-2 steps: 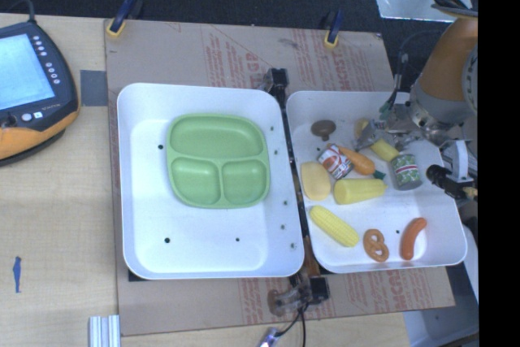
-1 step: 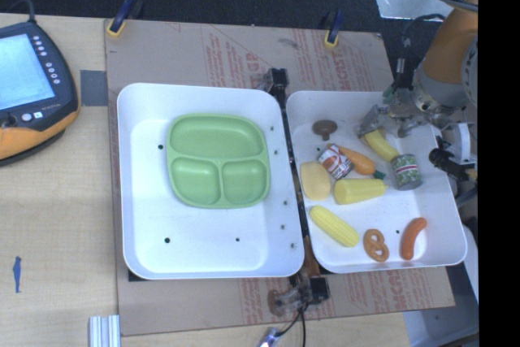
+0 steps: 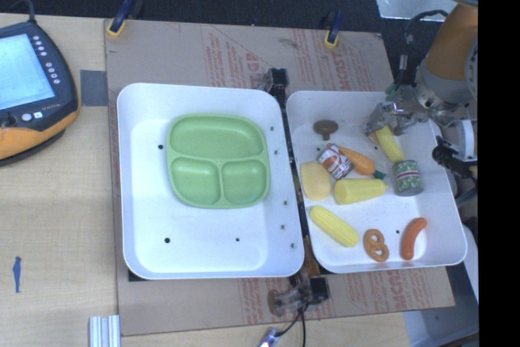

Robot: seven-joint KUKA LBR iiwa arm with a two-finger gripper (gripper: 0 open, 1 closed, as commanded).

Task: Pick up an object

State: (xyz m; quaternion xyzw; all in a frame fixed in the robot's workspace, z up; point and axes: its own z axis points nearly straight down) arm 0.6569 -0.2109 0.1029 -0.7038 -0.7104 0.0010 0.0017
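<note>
- Camera view from above: gripper [image 3: 383,126] low over the far right corner of the right bin [image 3: 439,214], just above a small yellow piece [image 3: 391,145]; whether open or closed, cannot tell at this size.
- Likely target, judging by position: that small yellow piece, lying at a slant on the bin floor, near the green can [image 3: 407,177] and the carrot [image 3: 358,160] but apart from both.
- Cannot tell whether touching the piece or only hovering; no sign of it lifted off the floor.
- To do the step well: centre over the middle of the piece, not its upper end, and line up the closing direction across its narrow width.
- Come straight down until low around the piece before closing; a smooth rounded shape probably squirts out of a high or off-centre pinch.
- Keep clear of the bin's far wall on the way down; little room there.
- Lift vertically and slowly, then check for the piece in the grip before moving off.
- If missed, easier fallbacks in open space: the sausage [image 3: 413,238] or the corn cob [image 3: 334,225] near the front rim.
- Avoid the crowded middle, where the red-and-white can [image 3: 334,162] touches the carrot.
- Leave the left bin [image 3: 146,199] and its green divided plate [image 3: 218,159] alone.
</note>
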